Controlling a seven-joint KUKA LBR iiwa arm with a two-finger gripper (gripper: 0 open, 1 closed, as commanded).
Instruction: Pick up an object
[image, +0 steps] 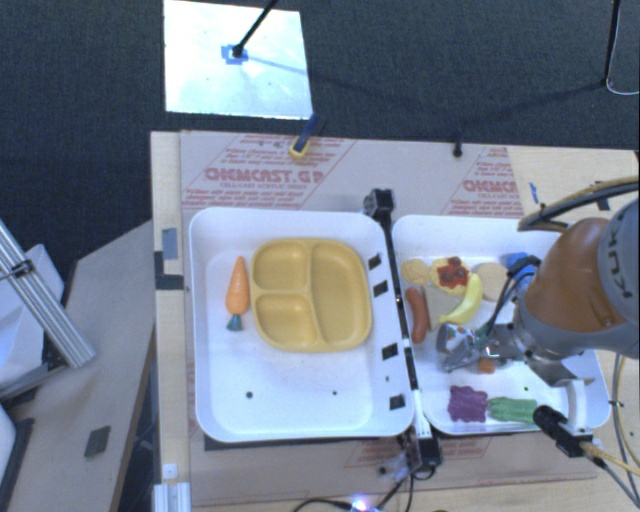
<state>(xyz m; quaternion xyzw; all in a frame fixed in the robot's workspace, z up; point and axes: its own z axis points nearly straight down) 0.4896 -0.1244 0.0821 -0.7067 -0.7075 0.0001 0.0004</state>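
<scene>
Over the right bin (590, 405), the gripper (456, 350) hangs low among toy foods, finger state indiscernible; sausage (417, 313) and banana (463, 301) lie just beside it, purple grapes (467, 403) nearer the front.

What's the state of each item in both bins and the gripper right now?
yellow three-compartment plastic tray: flat in left bin, compartments bare
orange toy carrot: lying left of the tray, apart from it
red toy sausage: lying in right bin
yellow toy banana: lying in right bin
purple toy grapes: lying near the front rim
green toy vegetable: lying beside the grapes
gripper: low in right bin, nothing visibly held
</scene>
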